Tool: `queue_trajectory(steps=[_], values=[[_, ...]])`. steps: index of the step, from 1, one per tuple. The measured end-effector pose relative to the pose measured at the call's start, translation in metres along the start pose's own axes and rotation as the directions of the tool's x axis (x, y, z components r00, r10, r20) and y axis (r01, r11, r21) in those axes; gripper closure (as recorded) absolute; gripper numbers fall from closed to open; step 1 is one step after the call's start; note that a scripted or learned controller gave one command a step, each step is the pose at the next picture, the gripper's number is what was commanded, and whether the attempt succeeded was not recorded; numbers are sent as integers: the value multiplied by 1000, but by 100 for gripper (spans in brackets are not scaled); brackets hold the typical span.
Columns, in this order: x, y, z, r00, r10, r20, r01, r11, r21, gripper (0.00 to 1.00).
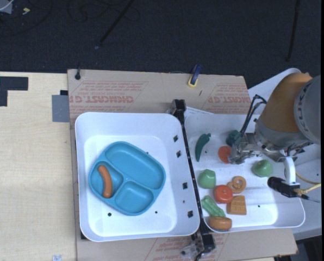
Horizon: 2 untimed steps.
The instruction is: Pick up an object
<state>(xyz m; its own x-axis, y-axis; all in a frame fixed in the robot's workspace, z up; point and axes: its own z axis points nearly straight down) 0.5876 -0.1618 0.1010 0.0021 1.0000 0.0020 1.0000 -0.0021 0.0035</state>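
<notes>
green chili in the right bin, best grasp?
Take the green chili across its narrow mid-body, coming straight down. It lies flat, long and slim, slanting from upper right to lower left, so the hand should close across the short axis. Bare floor on both sides leaves room; the bin wall sits left of its tip.
</notes>
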Motion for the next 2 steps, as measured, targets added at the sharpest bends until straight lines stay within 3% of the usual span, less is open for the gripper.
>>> queue_trajectory(steps=[2], values=[[5,12,-105,1000,-3,3,3,1000,-1,100]])
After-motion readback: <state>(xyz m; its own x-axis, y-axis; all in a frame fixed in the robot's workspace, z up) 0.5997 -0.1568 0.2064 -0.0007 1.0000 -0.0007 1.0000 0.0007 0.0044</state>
